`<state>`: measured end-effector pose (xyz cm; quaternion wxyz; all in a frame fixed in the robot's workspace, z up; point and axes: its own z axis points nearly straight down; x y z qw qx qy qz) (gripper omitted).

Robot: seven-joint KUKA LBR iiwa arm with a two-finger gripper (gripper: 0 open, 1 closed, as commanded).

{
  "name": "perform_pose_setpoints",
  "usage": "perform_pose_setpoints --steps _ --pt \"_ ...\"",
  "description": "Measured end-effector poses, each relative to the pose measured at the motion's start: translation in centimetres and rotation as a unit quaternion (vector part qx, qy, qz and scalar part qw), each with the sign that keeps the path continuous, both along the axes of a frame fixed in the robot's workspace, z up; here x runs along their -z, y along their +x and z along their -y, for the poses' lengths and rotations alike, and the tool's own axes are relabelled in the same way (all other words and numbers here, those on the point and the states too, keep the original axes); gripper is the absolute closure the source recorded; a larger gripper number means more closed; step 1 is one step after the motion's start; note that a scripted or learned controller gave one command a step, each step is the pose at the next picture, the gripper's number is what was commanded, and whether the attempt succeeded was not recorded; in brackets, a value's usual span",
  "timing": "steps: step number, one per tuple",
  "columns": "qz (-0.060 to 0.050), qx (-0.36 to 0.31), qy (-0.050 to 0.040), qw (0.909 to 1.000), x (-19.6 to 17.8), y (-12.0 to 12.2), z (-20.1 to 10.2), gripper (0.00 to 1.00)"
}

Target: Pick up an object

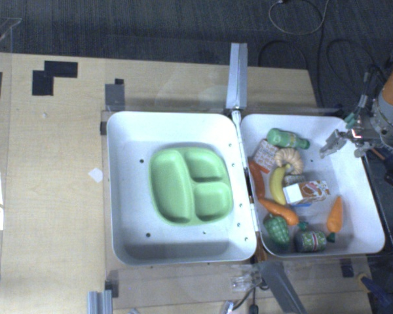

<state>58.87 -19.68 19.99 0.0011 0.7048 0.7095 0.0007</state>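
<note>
Hovering gripper (337, 142) right of croissant (289, 157)

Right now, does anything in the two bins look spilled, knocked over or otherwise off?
Nothing looks spilled or damaged. The green tray lies flat in the left bin. The toy food is heaped loosely in the right bin, with the banana leaning on the croissant. The hand sits at that bin's upper right edge.

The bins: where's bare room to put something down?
Left bin: white floor all round the green tray, widest along the near wall. Right bin: a bare strip between the carrot and its right wall. Crowded around the banana, toward the divider.
</note>
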Motion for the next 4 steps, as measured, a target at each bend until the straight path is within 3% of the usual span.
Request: perform_pose_setpoints --steps 1,2,3,4 --pt "0.000 0.081 0.0003 0.9967 2.2 2.2 -4.0 0.00" --pt "0.004 0.140 0.0014 0.9901 11.1 -5.7 -9.4 0.00" --pt "0.007 0.140 0.0023 0.9901 10.0 -5.4 -9.5 1.00" --pt "0.000 0.151 0.0004 0.9885 -4.6 -2.6 -16.4 1.00"
